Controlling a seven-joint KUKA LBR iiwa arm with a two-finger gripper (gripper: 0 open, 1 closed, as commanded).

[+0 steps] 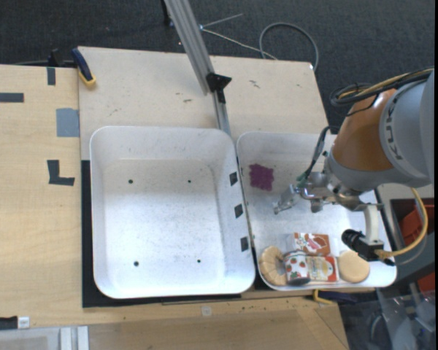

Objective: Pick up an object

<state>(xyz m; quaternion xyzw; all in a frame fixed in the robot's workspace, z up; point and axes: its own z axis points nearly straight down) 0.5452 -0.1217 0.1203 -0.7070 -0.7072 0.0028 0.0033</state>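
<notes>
In the right bin (277,148) a small purple square piece (261,176) lies near the far left corner. Along the near wall sit a tan round biscuit-like piece (271,265), a red and white can (298,268), a red and white packet (312,243) and a tan disc (355,267). My gripper (285,203) hangs over the middle of this bin, just right of and below the purple piece and above the near-wall items. Nothing shows held in it.
The left bin (160,210) stands beside the right one, and they share a wall with black clips (238,210). A slanted metal pole (196,39) rises behind the bins. A yellow and blue clamp (84,67) lies at the far left of the bench. Cables trail at the back right.
</notes>
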